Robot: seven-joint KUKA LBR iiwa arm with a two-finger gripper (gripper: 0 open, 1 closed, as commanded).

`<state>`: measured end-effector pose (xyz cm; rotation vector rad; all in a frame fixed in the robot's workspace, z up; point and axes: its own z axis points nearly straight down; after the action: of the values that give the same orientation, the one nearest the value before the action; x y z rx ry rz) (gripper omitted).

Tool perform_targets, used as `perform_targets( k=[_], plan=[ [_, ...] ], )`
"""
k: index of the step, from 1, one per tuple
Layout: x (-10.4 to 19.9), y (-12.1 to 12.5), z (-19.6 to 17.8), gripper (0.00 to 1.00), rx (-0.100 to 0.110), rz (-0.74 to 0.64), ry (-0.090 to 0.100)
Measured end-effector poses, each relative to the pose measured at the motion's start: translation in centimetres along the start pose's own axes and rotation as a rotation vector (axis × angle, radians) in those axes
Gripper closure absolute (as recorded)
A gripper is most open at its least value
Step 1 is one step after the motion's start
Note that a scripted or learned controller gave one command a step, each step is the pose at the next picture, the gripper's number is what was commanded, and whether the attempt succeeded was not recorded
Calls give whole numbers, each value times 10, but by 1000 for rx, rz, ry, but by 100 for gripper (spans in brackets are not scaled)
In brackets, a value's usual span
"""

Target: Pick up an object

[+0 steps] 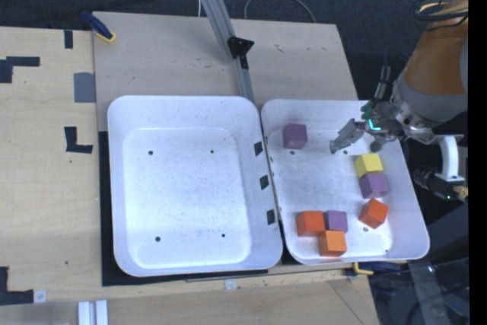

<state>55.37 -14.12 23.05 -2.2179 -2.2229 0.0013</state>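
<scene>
Camera view: pincer (346, 139) spread apart, empty, above right bin (344, 109). Yellow cube (368, 163) sits just beside it, touching purple cube (374, 183). Probably light, rigid; grip its free opposite flat faces.

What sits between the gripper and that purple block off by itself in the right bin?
Nothing visible. The gripper hangs over the right bin, and bare bin floor separates it from the lone purple block to its left. The yellow block and the other blocks lie nearer the camera, off that line.
</scene>
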Motion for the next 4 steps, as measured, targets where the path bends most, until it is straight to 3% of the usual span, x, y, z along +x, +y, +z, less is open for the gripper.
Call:
perform_targets(
  k=[3, 4],
  plan=[
    [-6, -13, 141, 0, 3, 1, -1],
    [-6, -13, 129, 100, 2, 0, 0]
  ],
)
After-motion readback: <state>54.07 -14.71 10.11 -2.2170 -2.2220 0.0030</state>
